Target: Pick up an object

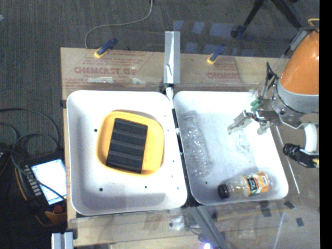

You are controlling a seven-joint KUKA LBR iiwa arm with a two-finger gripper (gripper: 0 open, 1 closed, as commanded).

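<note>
— Over the right bin [270,154], near its far right rim, we see the gripper [250,122] hanging from the grey wrist with the glossy orange band above it. Its thin metal fingers [237,124] look spread apart, with nothing between them.

— Agreed. And what lies beneath?

— Along that bin's left wall we make out a clear plastic bottle [193,141], ribbed and nearly colourless, lying lengthwise and hard to separate from the white floor. At the near edge rests a second bottle [245,185], amber-tinted with a black cap and an orange label, lying on its side, well apart from the gripper.

— And the left bin [83,180]?

— We find a rounded yellow tray [155,144] there, smooth and shallow, with a black ridged block [127,144] seated in it, its top cut by parallel grooves.

— Both bins are white, shallow, round-cornered, touching along the middle seam.
</note>
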